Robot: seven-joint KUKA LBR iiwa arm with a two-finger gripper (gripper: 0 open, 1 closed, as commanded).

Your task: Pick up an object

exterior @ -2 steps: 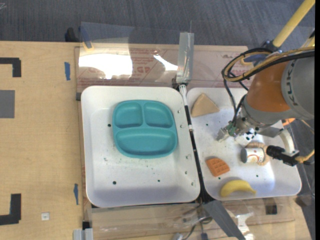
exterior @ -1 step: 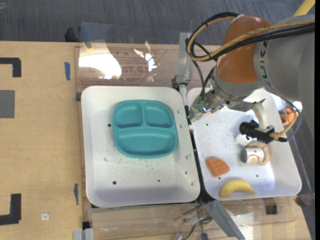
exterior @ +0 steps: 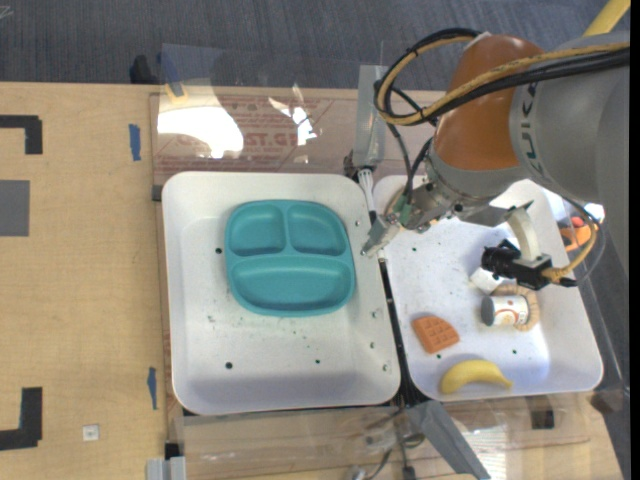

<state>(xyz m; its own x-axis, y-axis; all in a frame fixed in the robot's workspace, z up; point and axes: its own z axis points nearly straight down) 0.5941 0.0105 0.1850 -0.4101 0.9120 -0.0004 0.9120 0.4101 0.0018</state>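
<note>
1. The counter (exterior: 80,268) is pale, wood-grained board. Black tape corners (exterior: 25,133) and short strips of blue tape (exterior: 134,140) mark it well to the left of the teal plate (exterior: 290,258).
2. Beyond the plate, past the counter's far edge, is a dark grey carpeted floor (exterior: 250,8). Between the floor and the plate lies a clear plastic sheet (exterior: 240,118) over printed cardboard, bright with glare.
3. The plate has three compartments and lies flat near the middle of the left bin (exterior: 185,298), whose white floor is speckled with small dark marks.
4. The right bin (exterior: 570,363) stands just to the right of the plate's bin, and their rims meet along one seam.
5. The arm (exterior: 560,118) reaches in from the right of the plate, with its orange band high above the right bin.
6. The gripper (exterior: 376,236) points down and leftward over that seam, just beside the plate's right edge. Whether it is open or closed cannot be told (the tip is too small and dark from this angle), nor whether it touches the rim.
7. The things to pick lie to the right of the plate, all in the right bin. The orange ridged piece (exterior: 435,332) is the closest to the plate. The banana (exterior: 475,375) is just nearer the camera than that piece. The small pale cylinder (exterior: 508,311) lies on its side farther right.
</note>
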